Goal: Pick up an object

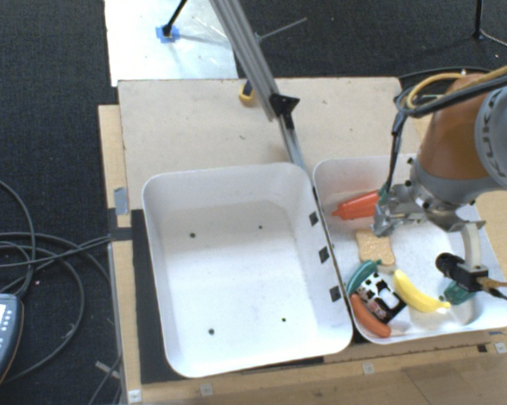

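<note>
The surface (196, 123) carries two bins; the right bin (503, 310) holds everything — carrot (358, 206), toast (376, 247), banana (418, 293). The gripper (391, 217) hovers beside the carrot, its likely target; whether it grips anything I cannot tell.

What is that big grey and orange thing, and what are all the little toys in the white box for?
That is a robot arm. It reaches in from the right, and a camera up above looks down on it. At its end is a gripper with fingers for picking things up.

On the bench sit two white bins side by side. The left bin is the bigger one. The right bin holds toy food: an orange carrot, a slice of bread, a yellow banana, a red sausage and some other small pieces.

The gripper hangs over the right bin, near the carrot and bread. I cannot see anything held in it.
</note>
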Tool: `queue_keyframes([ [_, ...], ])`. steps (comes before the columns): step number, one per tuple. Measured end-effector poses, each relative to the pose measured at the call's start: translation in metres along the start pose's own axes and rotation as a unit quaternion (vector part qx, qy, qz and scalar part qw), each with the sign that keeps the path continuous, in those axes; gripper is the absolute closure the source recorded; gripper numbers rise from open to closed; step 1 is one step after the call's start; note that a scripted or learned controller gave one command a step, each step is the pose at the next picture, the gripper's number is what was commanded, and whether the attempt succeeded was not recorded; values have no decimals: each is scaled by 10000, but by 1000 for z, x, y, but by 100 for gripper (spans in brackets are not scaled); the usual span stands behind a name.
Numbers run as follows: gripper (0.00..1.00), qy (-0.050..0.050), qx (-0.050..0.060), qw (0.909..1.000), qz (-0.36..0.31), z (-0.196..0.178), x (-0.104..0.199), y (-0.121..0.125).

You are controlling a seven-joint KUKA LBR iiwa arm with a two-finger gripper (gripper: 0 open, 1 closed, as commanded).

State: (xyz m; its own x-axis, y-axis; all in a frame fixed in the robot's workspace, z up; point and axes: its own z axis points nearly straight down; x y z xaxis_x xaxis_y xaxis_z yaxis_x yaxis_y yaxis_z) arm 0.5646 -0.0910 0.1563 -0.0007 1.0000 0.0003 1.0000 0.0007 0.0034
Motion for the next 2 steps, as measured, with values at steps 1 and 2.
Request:
queue_keyframes([
  [1,100,-9,-20,10000,-17,-55,-6,11],
  [2,100,-3,-2,10000,-18,-71,-6,12],
])
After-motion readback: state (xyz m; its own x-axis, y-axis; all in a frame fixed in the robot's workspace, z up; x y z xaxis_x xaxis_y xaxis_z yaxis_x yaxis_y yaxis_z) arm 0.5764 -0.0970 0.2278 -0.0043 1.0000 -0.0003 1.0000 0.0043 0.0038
